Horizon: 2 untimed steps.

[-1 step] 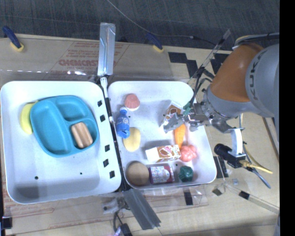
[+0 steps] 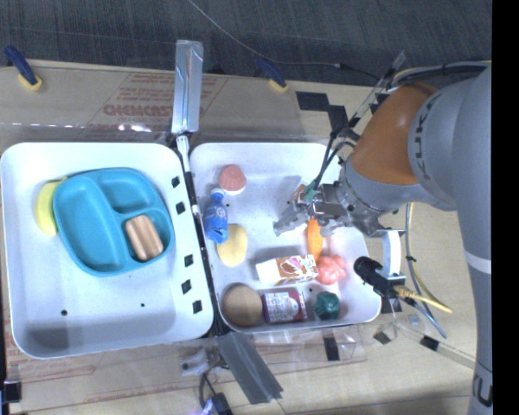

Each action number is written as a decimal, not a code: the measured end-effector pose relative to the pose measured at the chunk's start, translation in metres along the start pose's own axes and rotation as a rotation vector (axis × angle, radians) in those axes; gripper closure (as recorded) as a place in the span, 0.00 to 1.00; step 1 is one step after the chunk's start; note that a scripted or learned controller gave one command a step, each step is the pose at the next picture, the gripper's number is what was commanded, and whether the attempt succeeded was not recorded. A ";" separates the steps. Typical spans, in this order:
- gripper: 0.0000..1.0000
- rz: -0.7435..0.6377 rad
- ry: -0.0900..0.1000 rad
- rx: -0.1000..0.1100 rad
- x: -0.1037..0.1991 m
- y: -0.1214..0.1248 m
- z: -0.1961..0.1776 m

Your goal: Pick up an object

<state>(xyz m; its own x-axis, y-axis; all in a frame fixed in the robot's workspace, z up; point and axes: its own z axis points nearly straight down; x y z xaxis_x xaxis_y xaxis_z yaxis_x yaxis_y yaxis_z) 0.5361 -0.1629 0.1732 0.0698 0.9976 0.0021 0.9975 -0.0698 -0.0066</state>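
Note:
My gripper (image 2: pixel 292 210) hovers over the middle of the right bin (image 2: pixel 268 158), open, with bare white floor between its fingers. An orange carrot-like piece (image 2: pixel 314 237) lies just right of and below the fingertips, close under the gripper body and not between the fingers. Around it lie a pink lumpy toy (image 2: pixel 330 269), a small carton (image 2: pixel 287 269), a yellow lemon (image 2: pixel 233 245), a blue bottle (image 2: pixel 214 214) and a pink-red round piece (image 2: pixel 233 178).
Along the right bin's front wall sit a brown ball (image 2: pixel 240 305), a red-labelled can (image 2: pixel 284 306) and a dark green piece (image 2: pixel 328 304). The left bin (image 2: pixel 86 318) holds a blue divided tray (image 2: pixel 104 210) with a brown bun (image 2: pixel 144 237), and a yellow banana (image 2: pixel 45 207) beside it.

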 end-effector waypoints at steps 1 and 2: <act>0.00 -0.100 -0.007 -0.022 -0.046 0.021 0.069; 0.00 -0.139 -0.008 -0.029 -0.047 0.001 0.070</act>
<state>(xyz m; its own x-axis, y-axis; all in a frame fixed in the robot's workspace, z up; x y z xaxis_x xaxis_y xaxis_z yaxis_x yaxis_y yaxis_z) 0.5331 -0.2096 0.1026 -0.0688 0.9976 -0.0072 0.9974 0.0689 0.0216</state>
